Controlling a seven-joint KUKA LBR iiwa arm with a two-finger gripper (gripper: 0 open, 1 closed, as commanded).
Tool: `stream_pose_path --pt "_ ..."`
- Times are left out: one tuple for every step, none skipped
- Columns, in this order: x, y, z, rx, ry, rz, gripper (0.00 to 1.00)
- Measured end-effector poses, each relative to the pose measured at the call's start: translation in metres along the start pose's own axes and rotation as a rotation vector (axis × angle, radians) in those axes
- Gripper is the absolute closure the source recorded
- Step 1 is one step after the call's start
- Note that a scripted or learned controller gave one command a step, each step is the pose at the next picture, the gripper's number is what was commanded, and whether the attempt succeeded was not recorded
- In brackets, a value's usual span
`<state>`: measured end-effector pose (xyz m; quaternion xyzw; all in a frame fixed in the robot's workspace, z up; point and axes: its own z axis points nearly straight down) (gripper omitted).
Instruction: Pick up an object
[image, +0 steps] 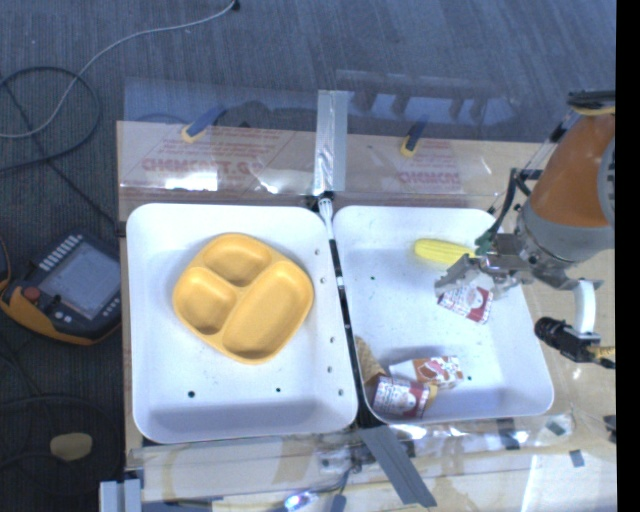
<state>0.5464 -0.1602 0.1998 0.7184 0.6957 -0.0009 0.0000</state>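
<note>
We see the gripper (483, 268) low over the right bin (520, 385), near its far right side. Its tips sit just at the upper edge of a crumpled white and red packet (466, 298), between that packet and a yellow corn cob (443, 251) lying just beyond. We cannot tell whether the fingers are spread or pressed together, nor whether they touch the packet.

Near the front edge of the same bin lies a red and white wrapper (412, 385), with a brown cone-like piece (367, 357) beside it against the dividing wall. The left bin (160, 400) holds a yellow divided plate (242, 296) with three compartments, sitting near its middle.

The bins rest on a wooden bench (250, 150) covered with clear sheeting. On the dark carpet to the left lies an orange and grey control pendant (65, 290) with cables (40, 110) trailing nearby.
</note>
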Motion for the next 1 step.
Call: stream_pose_path --pt "0.0916 0.0342 -0.0172 0.002 0.000 0.089 1.00"
